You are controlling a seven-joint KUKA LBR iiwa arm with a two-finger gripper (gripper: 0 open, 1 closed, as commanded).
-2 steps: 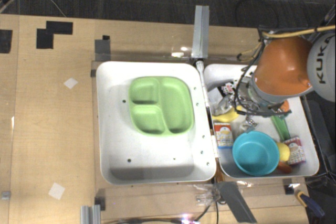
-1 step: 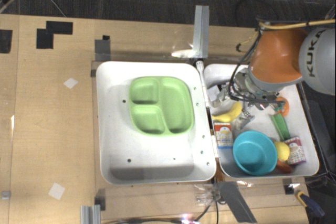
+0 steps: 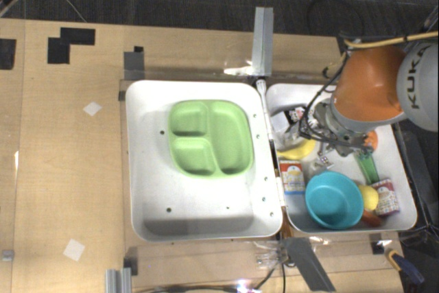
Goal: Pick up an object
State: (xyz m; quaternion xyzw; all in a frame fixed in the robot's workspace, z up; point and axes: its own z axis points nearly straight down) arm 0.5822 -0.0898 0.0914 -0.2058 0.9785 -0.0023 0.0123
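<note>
From my remote station I see the claw (image 3: 317, 141), its grip state impossible to tell, low in the right bin (image 3: 409, 216) over a banana (image 3: 300, 149), likely light, smooth, best pinched across its middle.

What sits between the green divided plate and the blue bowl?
In the camera view, the adjoining bin walls and a small red-and-white packet lie between the green divided plate and the blue bowl.
</note>
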